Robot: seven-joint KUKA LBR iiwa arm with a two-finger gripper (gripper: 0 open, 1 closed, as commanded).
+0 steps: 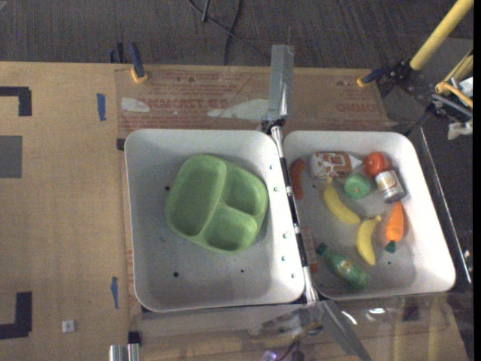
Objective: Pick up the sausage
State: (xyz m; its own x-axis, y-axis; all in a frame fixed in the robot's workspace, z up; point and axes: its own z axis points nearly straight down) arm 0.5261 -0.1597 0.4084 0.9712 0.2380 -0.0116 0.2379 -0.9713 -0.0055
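Overhead, two shallow white bins sit side by side on a cardboard-covered desk, their inner rims touching at the middle.

The sausage, reddish-brown, lies lengthwise against the left wall of the right bin, near its far corner and just beside a small printed carton. Right of the carton sits a red tomato, with a small can just below it and a round green piece beside the can. One yellow banana lies slantwise near the bin's middle, and a second banana lies below it, next to a carrot. A green bottle rests on its side near the front left corner of that bin, well apart from the sausage.

The left bin holds a green divided plate, turned at an angle to the bin's sides.

An orange clamp grips the desk's far edge, and a yellow pole slants across the upper right corner.

Whether the end effector is spread or pressed together cannot be told.
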